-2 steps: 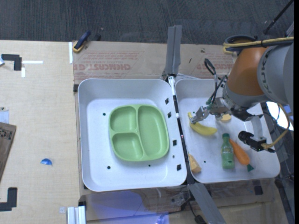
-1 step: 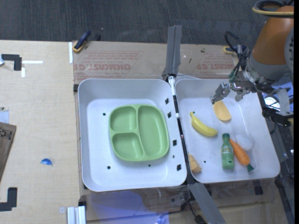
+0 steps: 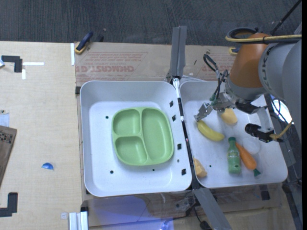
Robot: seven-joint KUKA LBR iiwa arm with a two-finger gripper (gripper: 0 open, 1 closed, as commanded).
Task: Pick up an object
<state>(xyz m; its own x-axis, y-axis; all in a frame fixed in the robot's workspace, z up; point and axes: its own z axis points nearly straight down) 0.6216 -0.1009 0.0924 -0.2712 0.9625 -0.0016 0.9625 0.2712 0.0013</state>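
The right bin [image 3: 268, 174] holds a yellow banana [image 3: 211, 131], a pale yellow lemon-like fruit [image 3: 230, 117], a green bottle [image 3: 233, 157] lying down, an orange carrot [image 3: 247, 158] and a tan bread-like piece [image 3: 199, 168] at the front left corner. My gripper [image 3: 205, 111] reaches in from the right and sits low over the bin's back left area, just above the banana's upper end and left of the yellow fruit. I see no object lifted off the bin floor.
A green divided plate [image 3: 143, 135] lies in the left bin [image 3: 91, 143]. A ridge [image 3: 182, 128] separates the two bins. The grey arm with its orange band [image 3: 247, 63] and cables hangs over the right bin's back right part.
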